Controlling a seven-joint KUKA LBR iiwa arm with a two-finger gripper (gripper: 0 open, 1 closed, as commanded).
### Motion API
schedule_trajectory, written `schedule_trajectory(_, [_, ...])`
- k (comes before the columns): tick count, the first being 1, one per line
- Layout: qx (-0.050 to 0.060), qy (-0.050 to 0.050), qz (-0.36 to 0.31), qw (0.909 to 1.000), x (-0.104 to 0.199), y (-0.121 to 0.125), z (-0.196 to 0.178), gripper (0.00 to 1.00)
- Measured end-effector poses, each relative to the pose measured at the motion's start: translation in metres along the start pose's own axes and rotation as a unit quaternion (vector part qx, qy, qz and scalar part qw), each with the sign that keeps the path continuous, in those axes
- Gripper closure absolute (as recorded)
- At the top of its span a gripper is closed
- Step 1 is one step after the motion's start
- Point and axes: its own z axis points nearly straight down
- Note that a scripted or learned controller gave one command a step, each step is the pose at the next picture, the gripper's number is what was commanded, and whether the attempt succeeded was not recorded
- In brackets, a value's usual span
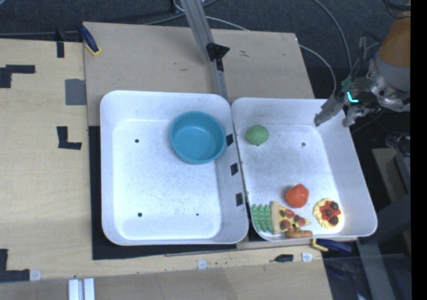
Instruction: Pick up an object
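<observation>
Bench with two shallow white bins side by side. Left bin (pixel 120 179): one blue bowl (pixel 197 137), upright, mouth up, set near the far right corner, close to the wall shared with the other bin; round, so no long axis to record. Right bin (pixel 347 165): four items. A green ball (pixel 257 135) near the far left corner, apart from the rest. A red ball (pixel 297 195) toward the near edge, just beyond the pizza slice. A toy pizza slice (pixel 280 219) lying flat along the near wall — long axis roughly left to right across the view, green crust end at the left (the far tip is hard to make out). A small round yellow piece with red spots (pixel 328 213) in the near right corner, flat, just beside the slice's right end. Arm: grey with an orange band (pixel 399 42), entering from the right. Gripper (pixel 337 112) over the right bin's far right corner, above the rim, well apart from every item; two fingers show spread apart, one (pixel 325 113) slanting down-left toward the bin — nothing sits between them. A grey pole (pixel 197 19) crosses the bench from the top down to the gap between the bins.
</observation>
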Motion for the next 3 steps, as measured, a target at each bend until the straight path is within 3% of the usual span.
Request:
schedule_trajectory(1, [0.0, 0.0, 0.0, 1.0, 0.0, 0.0, 0.0, 0.0])
schedule_trajectory(3, [0.003, 0.001, 0.0, 1.0, 0.015, 0.003, 0.119, 0.0])
